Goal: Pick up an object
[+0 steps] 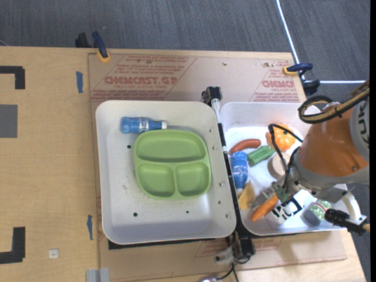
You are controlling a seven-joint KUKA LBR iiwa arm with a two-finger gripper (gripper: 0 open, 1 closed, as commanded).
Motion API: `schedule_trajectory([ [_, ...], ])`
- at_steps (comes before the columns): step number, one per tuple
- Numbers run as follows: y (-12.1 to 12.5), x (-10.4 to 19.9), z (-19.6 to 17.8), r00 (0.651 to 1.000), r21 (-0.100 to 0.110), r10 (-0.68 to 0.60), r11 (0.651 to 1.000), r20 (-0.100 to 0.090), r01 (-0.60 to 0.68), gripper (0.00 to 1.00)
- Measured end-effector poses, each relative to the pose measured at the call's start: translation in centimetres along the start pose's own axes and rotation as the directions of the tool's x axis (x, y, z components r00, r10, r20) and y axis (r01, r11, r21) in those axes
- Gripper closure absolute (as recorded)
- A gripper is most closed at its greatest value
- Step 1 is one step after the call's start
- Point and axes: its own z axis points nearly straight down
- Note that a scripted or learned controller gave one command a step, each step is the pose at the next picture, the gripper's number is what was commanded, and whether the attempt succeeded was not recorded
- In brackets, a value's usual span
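My gripper [281,197] is low in the right bin [258,111], near its front. Right at its tip lies a slim orange carrot-like piece [264,208], slanting toward the bin's front left. Whether that piece is held or just lies against the gripper, I cannot tell. Close by are a yellow piece [245,195] and a blue object [239,169] along the bin's left wall. A red sausage [244,144], a green piece [260,154] and an orange toy [281,138] lie farther back. A small green and white can [315,211] sits to the gripper's right.
The left bin [111,175] holds a green divided plate [172,162] and a blue bottle [141,124] behind it. The arm's orange band [329,148] hangs over the right bin's right half. A pale tape roll [274,166] lies partly under the arm.
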Motion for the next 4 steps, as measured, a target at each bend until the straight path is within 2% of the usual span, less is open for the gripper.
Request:
schedule_trajectory([
  [1, 0.2, -0.1, -0.8, 1.000, -0.003, 0.002, 1.000, 0.000, -0.002, 1.00],
  [2, 0.1, -0.1, -0.8, 1.000, -0.002, 0.002, 1.000, 0.000, -0.002, 0.00],
  [3, 0.1, -0.1, -0.8, 1.000, -0.002, 0.001, 1.000, 0.000, -0.001, 0.00],
  [4, 10.1, -6.6, 0.1, 0.996, -0.001, -0.091, 0.996, -0.003, 0.091, 0.00],
])
